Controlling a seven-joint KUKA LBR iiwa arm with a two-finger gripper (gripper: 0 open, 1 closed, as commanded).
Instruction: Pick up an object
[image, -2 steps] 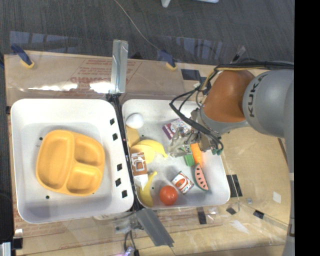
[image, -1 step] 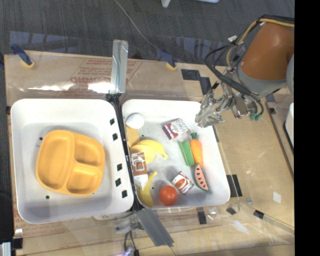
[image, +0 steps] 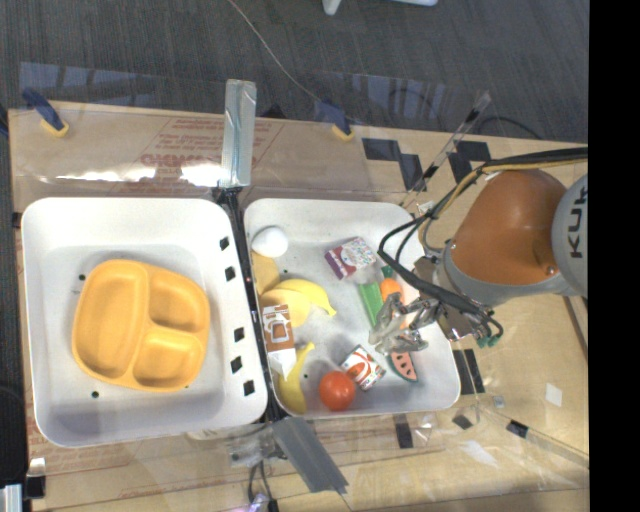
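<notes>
Two white bins sit side by side on the bench. The left bin (image: 40, 330) holds one thing, a yellow tray (image: 140, 325) with three compartments, lying flat near the middle. The right bin (image: 330, 212) is the crowded one. The arm (image: 505, 235) comes in from the right, its orange band hanging over the bin's right rim, black cables looping off it toward the bin. The gripper (image: 398, 325) is low over the right side of that bin, pointing left; I cannot tell how its jaws stand, and nothing shows between them. Bananas (image: 298, 296) lie along the left side of the bin, near the divider, and another banana (image: 292, 385) curves down in the lower left corner. A brown card (image: 277, 325) rests between the two. A white ball (image: 269, 241) sits in the upper left corner, just above the bananas. A pink and white packet (image: 350, 256) lies toward the top middle, well clear of the fruit. A green piece (image: 372, 301) and an orange piece (image: 390, 288) lie just beside the gripper's upper side. A red tomato (image: 337, 391) is at the bottom, touching a red and white carton (image: 363, 367), and a watermelon slice (image: 403, 364) lies just below the gripper.
</notes>
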